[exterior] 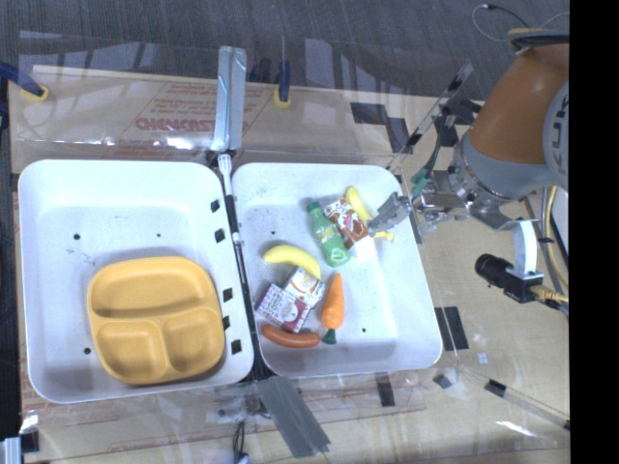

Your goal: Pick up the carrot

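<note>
bare bin floor (372, 303) flanks carrot (333, 303); tool (387, 216) at the right rim, grip state unclear.

Both white bins, the left bin (39, 259) and the right bin (406, 327), look like smooth moulded plastic with a soft sheen, and the yellow compartment tray (155, 317) in the left one is matt plastic. The carrot (333, 303), banana (291, 256), sausage (289, 336) and green bottle (327, 233) read as smooth, slightly glossy toy plastic, while the small carton (288, 301) looks like printed card. The bench (484, 356) shows pale wood under a clear glossy sheet, and the arm (522, 104) has a satin orange shell above grey metal.
</note>
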{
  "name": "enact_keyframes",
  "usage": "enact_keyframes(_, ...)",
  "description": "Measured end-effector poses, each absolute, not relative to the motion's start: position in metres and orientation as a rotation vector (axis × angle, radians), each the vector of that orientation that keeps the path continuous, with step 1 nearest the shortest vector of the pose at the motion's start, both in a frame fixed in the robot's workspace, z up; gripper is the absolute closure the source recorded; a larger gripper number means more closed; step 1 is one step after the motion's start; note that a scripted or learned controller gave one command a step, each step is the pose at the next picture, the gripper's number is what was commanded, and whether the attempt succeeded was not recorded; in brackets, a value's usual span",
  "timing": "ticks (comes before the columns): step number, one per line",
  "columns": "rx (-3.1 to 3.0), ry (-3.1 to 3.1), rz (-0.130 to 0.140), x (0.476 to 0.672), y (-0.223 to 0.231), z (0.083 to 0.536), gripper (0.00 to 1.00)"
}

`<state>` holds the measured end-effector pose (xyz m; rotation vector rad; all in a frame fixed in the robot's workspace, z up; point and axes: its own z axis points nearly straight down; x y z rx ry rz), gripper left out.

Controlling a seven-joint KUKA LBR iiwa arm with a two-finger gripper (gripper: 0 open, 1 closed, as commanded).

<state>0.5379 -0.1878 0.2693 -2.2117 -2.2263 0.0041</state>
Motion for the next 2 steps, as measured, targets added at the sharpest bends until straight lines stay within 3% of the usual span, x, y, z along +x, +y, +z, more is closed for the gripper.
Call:
enact_keyframes(1,-2.172,-2.262,0.005,0.532,-0.145,0.141,0.0)
enact_keyframes(2,-2.135,-2.339,-0.039,0.49,-0.166,0.109,0.0)
